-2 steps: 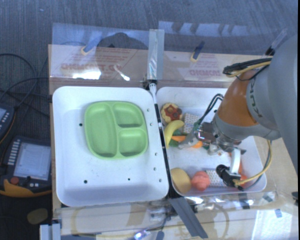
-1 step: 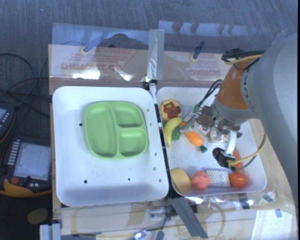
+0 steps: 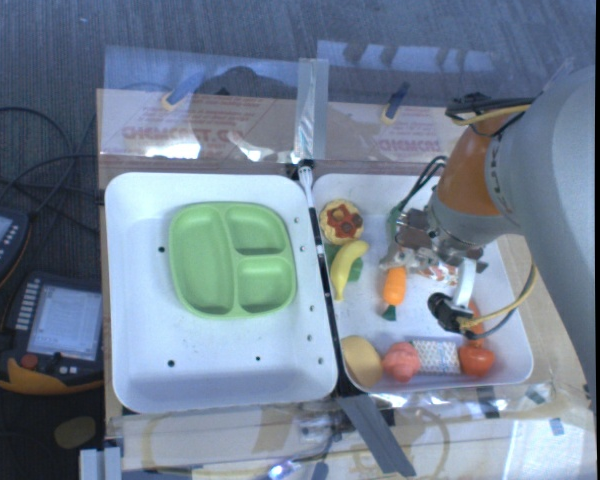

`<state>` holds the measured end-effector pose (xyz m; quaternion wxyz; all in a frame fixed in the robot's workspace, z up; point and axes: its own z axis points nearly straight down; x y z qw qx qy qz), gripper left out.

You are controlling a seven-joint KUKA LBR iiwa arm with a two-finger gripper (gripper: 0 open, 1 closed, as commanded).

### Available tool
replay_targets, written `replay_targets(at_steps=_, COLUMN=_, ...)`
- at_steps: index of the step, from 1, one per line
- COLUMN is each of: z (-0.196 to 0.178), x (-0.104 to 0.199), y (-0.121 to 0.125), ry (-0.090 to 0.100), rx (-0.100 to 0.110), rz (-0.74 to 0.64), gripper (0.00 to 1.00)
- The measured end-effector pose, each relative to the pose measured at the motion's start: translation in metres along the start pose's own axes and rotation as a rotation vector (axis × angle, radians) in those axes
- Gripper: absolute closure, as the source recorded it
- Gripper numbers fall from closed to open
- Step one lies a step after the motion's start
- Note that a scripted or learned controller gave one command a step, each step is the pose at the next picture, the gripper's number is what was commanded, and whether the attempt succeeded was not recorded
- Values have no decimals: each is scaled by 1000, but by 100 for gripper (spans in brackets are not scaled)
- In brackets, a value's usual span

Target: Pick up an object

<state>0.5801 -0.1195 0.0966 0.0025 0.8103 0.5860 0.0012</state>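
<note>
- The two-finger gripper (image 3: 432, 255) hangs low in the right-hand white bin (image 3: 515, 298); whether its jaws are parted I cannot tell.
- The small orange plastic carrot (image 3: 394, 288) lies just to its left, long axis running toward the bin's near edge.

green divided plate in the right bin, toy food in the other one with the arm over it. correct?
Not quite: the camera view shows the green divided plate in the left bin, not the right. The rest holds: the toy food, such as the banana and carrot, lies in the right bin, with the arm over it.
</note>
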Motion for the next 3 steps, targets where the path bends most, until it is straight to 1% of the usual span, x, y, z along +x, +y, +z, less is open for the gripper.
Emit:
replay_targets(at_steps=1, z=0, x=0, y=0, ry=-1, rx=0, rz=0, gripper=0)
replay_targets(at_steps=2, z=-6, x=0, y=-1, ry=-1, rx=7, rz=-1, gripper=100)
replay_targets(at_steps=3, z=-85, x=69, y=3, ry=-5, rx=10, rz=226, gripper=100)
